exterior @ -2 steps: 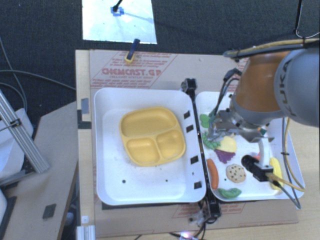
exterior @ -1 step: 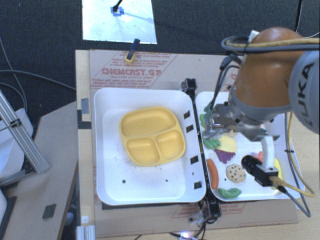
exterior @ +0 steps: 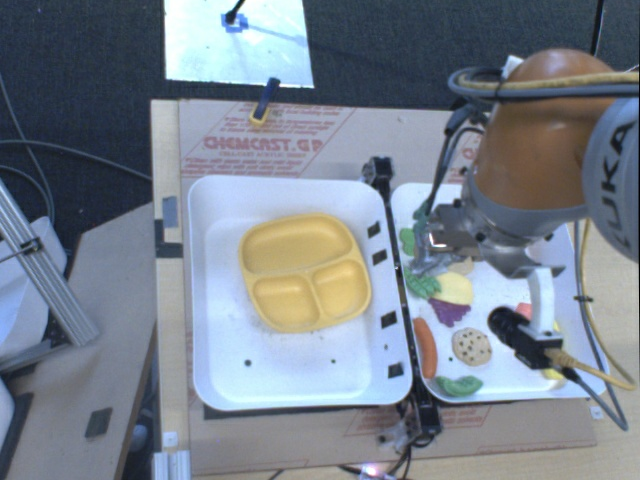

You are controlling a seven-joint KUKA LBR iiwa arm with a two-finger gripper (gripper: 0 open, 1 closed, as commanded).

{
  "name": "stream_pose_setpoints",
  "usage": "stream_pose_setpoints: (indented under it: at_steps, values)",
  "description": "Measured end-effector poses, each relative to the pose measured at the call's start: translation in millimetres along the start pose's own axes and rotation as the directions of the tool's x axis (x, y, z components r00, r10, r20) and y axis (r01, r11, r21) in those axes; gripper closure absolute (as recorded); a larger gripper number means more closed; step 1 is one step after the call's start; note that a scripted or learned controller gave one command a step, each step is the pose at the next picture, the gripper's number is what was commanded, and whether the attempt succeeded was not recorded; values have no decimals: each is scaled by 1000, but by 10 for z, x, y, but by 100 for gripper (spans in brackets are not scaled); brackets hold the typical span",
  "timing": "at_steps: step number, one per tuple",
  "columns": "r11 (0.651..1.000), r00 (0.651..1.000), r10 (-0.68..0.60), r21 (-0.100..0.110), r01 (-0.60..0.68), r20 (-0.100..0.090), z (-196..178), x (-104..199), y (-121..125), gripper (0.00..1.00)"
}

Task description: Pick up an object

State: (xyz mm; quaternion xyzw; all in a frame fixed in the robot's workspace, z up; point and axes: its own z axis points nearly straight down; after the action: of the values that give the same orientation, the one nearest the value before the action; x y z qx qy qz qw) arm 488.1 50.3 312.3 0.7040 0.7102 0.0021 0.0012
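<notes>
- Because the hand (exterior: 428, 253) hangs low over the left part of the right bin (exterior: 520, 391), close to the wall it shares with the left bin (exterior: 300, 373), a descent from here could catch that wall or one of the black clips (exterior: 390, 313) on it. That would spoil the grasp before it closes.
- Whether the hand is wide or narrow I cannot tell, because the wrist and arm body cover it from above. Nothing is seen held in it.
- The likeliest target, by my judgement, is the green leaf (exterior: 422, 286) just below the hand, at the bin's left side. It touches the lemon (exterior: 456, 288), and the grapes (exterior: 450, 312) lie against both.
- That crowding is the main risk — closing on the leaf may pinch a neighbour too, or shove the lemon so that all three slide and nothing is gripped.
- The leaf looks flat and thin, so a hand that stops short of the bin floor would likely close on air.
- A second green piece (exterior: 407, 238) lies beside the hand near the wall, where it may get nudged.
- Toward the front rim lie a carrot (exterior: 425, 346), a cookie (exterior: 470, 346) and a pea pod (exterior: 458, 385) — each apart from the cluster and probably easier to take cleanly.
- The left bin bears a yellow tray (exterior: 303, 271), well apart from the hand and no obstacle.
- Both bins rest on cardboard (exterior: 270, 146) laid over the surface (exterior: 615, 278).
</notes>
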Motion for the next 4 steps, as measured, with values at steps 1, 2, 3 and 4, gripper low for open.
stream_pose_setpoints:
  at_steps: [1, 2, 3, 4]
  values:
    - [1000, 1000, 1, 3, -1, -1, 7, 446, -11, 100]
    - [1000, 1000, 4, 3, -4, 1, 6, 423, -9, 0]
    - [1000, 1000, 4, 4, -4, -2, 2295, 743, 227, 0]
    - [1000, 1000, 12, -5, -12, 1, 1222, 188, -4, 0]
